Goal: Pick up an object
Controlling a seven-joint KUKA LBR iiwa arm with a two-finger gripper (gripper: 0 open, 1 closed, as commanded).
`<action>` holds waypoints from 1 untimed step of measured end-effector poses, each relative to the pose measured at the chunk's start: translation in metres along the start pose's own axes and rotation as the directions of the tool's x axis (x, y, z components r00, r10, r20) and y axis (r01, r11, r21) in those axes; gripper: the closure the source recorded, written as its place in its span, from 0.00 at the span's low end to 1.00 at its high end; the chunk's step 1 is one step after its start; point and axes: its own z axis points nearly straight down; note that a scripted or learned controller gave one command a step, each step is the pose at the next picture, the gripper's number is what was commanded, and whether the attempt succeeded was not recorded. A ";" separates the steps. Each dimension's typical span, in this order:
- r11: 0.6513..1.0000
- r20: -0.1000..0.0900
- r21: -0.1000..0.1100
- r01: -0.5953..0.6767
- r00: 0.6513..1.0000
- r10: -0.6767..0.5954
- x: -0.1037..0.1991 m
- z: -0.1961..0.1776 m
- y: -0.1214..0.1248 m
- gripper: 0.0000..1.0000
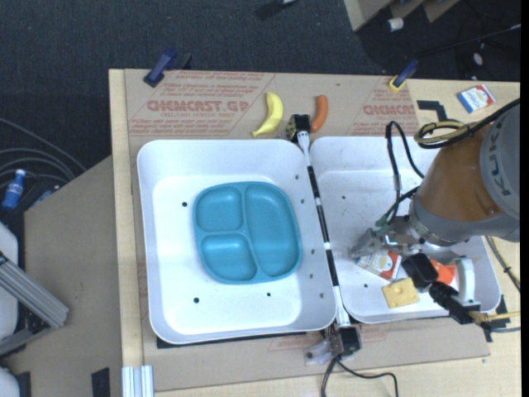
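A brown wooden bench (124, 222) holds two shallow white bins, with dark floor and cables around it.

Nearest, in the right white bin (355, 188), lies a flat yellow block with holes like cheese (400, 293). Just beside it sit a small red and white thing (382, 262) and an orange piece (445, 272). The grey arm's gripper (374, 245) is low over this pile. I cannot tell if it is open, closed, or holding anything.

To do this well, I think it should go straight down on one thing, squeeze, then lift slowly.

The bin's near wall and the middle wall are close. The far part of this bin is bare, so there is room there.

The left white bin (165, 288) holds a blue plastic tray with three sections (246, 231).

Farther back on the bench lie a yellow toy banana (269, 115) and an orange toy carrot (319, 113).
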 end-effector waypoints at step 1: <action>1.000 0.001 -0.006 0.000 1.000 0.000 0.000 -0.011 0.002 1.00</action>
